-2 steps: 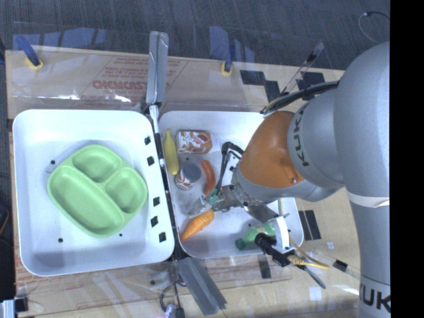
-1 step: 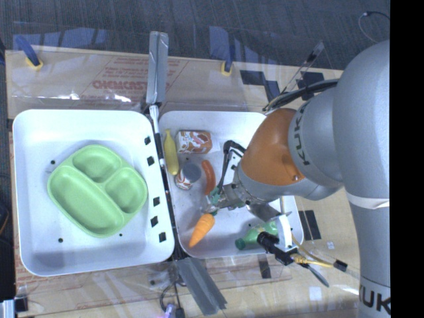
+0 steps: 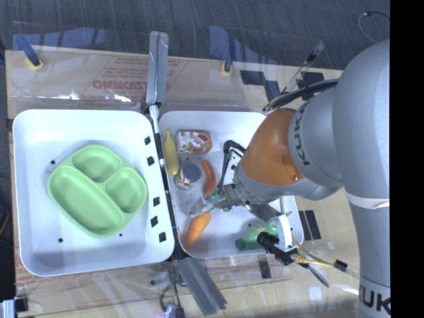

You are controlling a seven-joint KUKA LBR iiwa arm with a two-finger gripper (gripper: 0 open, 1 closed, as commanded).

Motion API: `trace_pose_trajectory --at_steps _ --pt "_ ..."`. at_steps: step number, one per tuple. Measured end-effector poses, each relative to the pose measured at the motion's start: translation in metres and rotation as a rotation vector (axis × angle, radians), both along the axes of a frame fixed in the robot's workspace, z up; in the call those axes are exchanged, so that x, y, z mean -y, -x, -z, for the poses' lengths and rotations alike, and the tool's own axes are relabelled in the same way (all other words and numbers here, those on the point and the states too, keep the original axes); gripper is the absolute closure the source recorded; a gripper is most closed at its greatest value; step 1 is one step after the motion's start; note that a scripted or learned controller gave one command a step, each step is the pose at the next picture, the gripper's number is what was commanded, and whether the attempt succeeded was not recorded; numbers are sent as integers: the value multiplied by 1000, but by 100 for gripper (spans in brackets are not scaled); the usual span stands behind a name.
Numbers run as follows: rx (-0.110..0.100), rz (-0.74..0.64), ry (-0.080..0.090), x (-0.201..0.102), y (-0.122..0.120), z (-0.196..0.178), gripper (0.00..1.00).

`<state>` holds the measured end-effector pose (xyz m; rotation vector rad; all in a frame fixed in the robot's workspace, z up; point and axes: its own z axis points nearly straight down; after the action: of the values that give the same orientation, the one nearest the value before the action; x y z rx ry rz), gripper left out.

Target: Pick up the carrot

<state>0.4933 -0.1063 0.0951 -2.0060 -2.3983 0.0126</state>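
While the carrot (image 3: 197,228) lies near the front edge of the right-hand bin (image 3: 228,120), close to that bin's front-left corner, the tool (image 3: 222,194) hangs just above and to the right of its upper end. The carrot's long axis runs on a slant, thick orange body toward the front-left corner, paler tip pointing up toward the tool, so the coming move looks like a short drop forward and left along that line. Whether the tool is wide or narrow cannot be told; the orange-banded wrist (image 3: 268,152) and grey arm (image 3: 351,131) crowd over it, and nothing can be seen between its fingers. Around the carrot sit a red sausage-shaped piece (image 3: 209,175), a small grey-topped cup (image 3: 187,175), a yellow banana-like piece (image 3: 170,152) against the left wall and a printed packet (image 3: 194,141) toward the back. A green item (image 3: 254,237) near the front-right corner is partly covered by the arm's black fittings. Next door, the left bin (image 3: 40,244) carries a green divided plate (image 3: 97,189).
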Motion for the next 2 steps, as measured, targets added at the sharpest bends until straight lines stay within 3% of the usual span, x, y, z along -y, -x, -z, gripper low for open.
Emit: trace_pose_trajectory --at_steps 1,2 --pt "-7 -12 -1 -1 0 -7 100" --pt "8 18 3 -27 -20 -132 100"
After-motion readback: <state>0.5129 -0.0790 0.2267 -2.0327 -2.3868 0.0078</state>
